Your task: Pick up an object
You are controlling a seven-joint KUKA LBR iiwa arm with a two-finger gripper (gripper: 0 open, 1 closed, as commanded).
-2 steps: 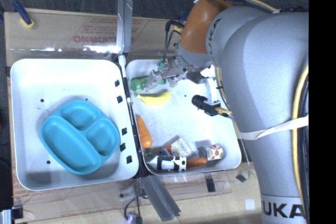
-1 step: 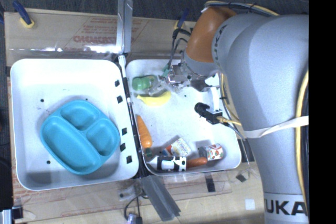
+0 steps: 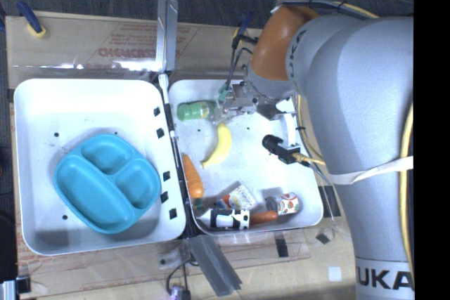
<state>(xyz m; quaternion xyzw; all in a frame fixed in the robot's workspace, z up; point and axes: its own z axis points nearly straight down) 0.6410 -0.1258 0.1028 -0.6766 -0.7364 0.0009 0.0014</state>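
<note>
**op:** Looking down at my feed, the gripper (image 3: 230,103) is low in the right bin (image 3: 299,218), at its far end. It's parked just beside the green bottle (image 3: 195,110) lying on its side, with the banana (image 3: 219,145) right below it. Over in the left bin (image 3: 28,151) there's just a blue divided tray (image 3: 105,183)

**reply:** so does it have anything yet? open or closed?

**op:** Honestly can't tell, the wrist hides the fingertips from this angle, and I see nothing clamped between them. I'd call this the reach-and-close step, probably going for the bottle. Carrot (image 3: 193,178) and the small packets (image 3: 242,211) sit at the near end, well apart from it

**reply:** next?

**op:** My guess is it needs to line up squarely over the bottle's body and close firmly before lifting, since a round thing like that could roll away
</note>
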